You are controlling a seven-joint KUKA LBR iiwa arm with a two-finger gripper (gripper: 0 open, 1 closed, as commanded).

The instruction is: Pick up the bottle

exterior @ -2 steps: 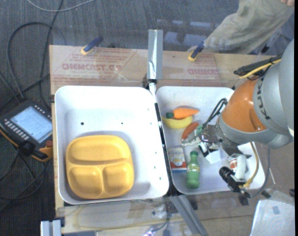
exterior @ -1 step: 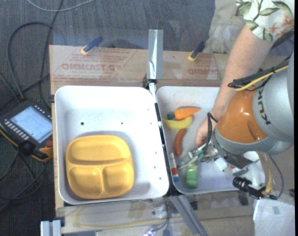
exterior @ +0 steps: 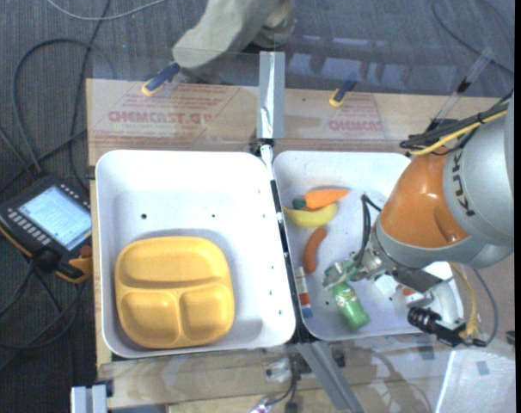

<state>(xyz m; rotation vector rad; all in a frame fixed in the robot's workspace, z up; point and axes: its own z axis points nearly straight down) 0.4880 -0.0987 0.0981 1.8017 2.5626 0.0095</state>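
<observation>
The claw (exterior: 345, 272) hovers just above the small green plastic bottle (exterior: 351, 308), which lies in the right white bin (exterior: 329, 163); whether it grips, I cannot tell. It should straddle the bottle's body squarely, clear of the red sausage-shaped toy (exterior: 314, 248) left of it.

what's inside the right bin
The right bin holds a carrot, a banana, a sausage, a marker and the green bottle. The arm covers its right part.

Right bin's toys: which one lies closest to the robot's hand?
The green bottle, lying just under the hand. The carrot, banana and sausage lie farther up.
</observation>
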